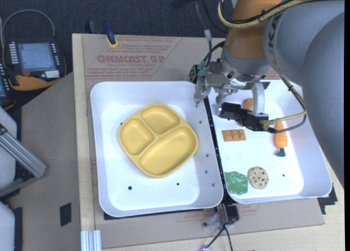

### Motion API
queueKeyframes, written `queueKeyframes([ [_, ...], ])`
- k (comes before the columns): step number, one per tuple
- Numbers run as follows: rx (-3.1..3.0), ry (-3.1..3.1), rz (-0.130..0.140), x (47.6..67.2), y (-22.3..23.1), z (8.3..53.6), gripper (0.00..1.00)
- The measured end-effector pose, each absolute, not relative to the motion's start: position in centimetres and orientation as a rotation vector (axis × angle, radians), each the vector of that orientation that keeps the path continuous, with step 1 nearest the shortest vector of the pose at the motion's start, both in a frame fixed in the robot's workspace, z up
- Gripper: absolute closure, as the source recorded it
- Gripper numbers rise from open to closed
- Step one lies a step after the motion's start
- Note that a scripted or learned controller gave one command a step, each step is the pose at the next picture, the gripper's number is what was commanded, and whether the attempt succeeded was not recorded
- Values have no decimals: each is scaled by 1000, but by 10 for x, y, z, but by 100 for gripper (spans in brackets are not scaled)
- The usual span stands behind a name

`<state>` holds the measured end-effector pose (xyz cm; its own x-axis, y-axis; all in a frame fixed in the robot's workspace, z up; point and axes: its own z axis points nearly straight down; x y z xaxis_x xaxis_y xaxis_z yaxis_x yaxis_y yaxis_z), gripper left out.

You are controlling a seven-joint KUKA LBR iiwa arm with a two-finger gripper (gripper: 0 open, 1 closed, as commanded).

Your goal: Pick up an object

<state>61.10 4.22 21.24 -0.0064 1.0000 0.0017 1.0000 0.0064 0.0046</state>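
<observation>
Closest to the lens, at about 6 o'clock in the right bin (pixel 306 190), lie a green leaf piece (pixel 235 181) and a speckled cookie (pixel 258 177), just beside each other; a flat brown waffle piece (pixel 233 135) sits near the bin's middle, and a carrot (pixel 280 139) lies toward 3 o'clock. The left bin (pixel 109 190) bears a yellow divided plate (pixel 158 139) at its centre. The gripper (pixel 203 92) hangs at roughly 11 o'clock of the right bin, over the ridge where the two bins meet, above no object; whether it is open or closed I cannot tell. Nothing looks picked up so far. To do the step well, I judge the arm should swing toward 5 o'clock until it is squarely over the waffle piece, well apart from its neighbours; it should also descend clear of the bin wall, since a thin flat piece leaves little to grip.
</observation>
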Motion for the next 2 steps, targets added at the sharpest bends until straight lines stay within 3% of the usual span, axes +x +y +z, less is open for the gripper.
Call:
queueKeyframes([
  [1,2213,2226,7,636,90,225,100],
  [2,2219,2222,1,635,87,224,0],
])
